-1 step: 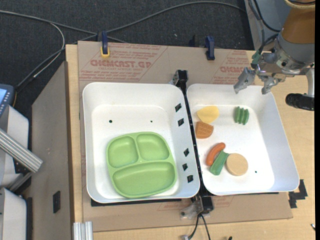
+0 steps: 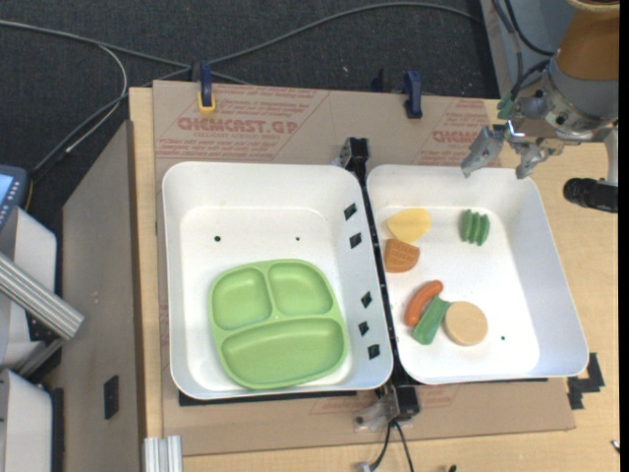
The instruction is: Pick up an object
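Note:
The right bin (image 2: 545, 264) holds several toy foods: a yellow piece (image 2: 409, 224), an orange-brown piece (image 2: 401, 256), a small green pod (image 2: 475, 227), a red-orange carrot shape (image 2: 424, 300) against a green piece (image 2: 429, 323), and a tan round disc (image 2: 466, 324). My gripper (image 2: 505, 156) hangs above the bin's far right rim, well above the objects. Its two fingers stand spread apart with nothing between them. The green pod lies closest to it, a little below and to the left.
The left bin (image 2: 187, 264) holds a green divided plate (image 2: 278, 323). A black divider with clips (image 2: 364, 254) runs between the bins. A cardboard sheet (image 2: 246, 116) lies under both, held by a yellow-and-blue clamp (image 2: 205, 85) and a blue clamp (image 2: 414, 94). Cables cross the dark floor behind.

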